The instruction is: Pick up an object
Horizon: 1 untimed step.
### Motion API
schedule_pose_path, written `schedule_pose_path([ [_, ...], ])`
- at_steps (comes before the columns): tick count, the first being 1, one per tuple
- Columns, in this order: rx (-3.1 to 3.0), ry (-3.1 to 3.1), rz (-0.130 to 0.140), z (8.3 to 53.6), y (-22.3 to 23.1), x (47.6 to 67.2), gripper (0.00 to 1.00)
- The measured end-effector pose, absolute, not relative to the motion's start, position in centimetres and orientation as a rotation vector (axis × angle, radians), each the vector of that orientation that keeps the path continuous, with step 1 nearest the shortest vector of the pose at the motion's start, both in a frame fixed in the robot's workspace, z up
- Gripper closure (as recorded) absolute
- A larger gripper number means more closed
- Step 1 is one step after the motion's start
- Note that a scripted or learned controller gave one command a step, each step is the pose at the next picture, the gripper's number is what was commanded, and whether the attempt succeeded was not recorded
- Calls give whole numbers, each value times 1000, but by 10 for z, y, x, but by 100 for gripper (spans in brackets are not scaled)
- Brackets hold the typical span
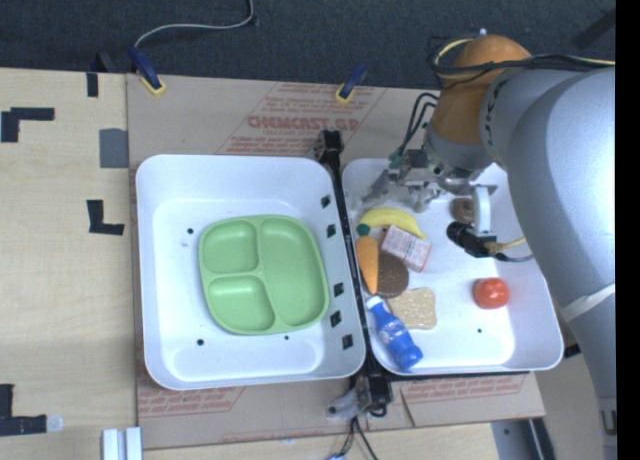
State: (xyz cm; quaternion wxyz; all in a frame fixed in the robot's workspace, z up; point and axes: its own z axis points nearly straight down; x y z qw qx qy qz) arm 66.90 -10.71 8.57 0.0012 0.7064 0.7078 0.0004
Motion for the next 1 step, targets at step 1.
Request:
schedule_pose_path([
  [1,2219,2220,1,86,-104,600,0],
])
